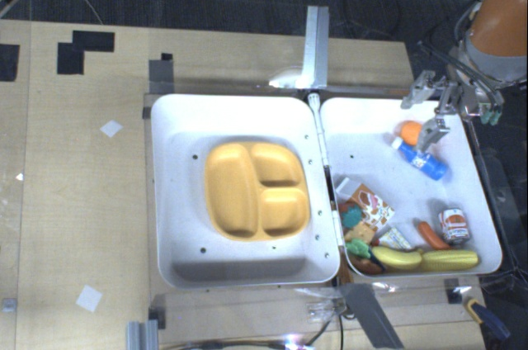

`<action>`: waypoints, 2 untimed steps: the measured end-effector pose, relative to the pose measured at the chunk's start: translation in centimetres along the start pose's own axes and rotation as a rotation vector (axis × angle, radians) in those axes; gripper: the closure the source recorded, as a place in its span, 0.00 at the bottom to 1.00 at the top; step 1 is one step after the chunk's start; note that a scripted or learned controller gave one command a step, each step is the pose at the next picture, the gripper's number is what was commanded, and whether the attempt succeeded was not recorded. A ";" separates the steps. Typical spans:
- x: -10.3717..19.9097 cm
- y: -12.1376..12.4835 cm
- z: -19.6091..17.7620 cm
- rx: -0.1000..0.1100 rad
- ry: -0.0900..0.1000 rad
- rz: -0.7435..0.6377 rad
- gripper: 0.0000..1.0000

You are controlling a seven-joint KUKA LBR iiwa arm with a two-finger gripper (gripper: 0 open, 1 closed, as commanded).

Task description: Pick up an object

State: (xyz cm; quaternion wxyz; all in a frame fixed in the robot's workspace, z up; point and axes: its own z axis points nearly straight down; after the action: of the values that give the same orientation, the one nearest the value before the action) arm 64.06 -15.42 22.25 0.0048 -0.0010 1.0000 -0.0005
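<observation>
Toward the back of the right-hand shallow white bin (pixel 483 200) lies a small blue-and-white tube-shaped item (pixel 421 161), long axis running on a slant from upper left to lower right, an orange rounded piece (pixel 410 130) touching its upper-left end. Directly above that upper end hangs the two-finger metal gripper (pixel 431 134), fingertips just beside or touching the tube, grip state impossible to tell. Farther out: a red tin can (pixel 453 225), yellow bananas (pixel 425 259) along the front wall, and a yellow three-compartment tray (pixel 255 190) resting in the left white bin (pixel 177 175).
</observation>
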 end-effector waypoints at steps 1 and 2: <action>-2.8 -5.2 2.2 0.001 -0.001 0.080 0.00; 0.5 -5.1 -13.0 0.005 -0.016 0.141 0.00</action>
State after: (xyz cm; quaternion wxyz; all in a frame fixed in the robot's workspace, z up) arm 63.41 -20.48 35.25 0.0130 0.0696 0.9975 -0.0024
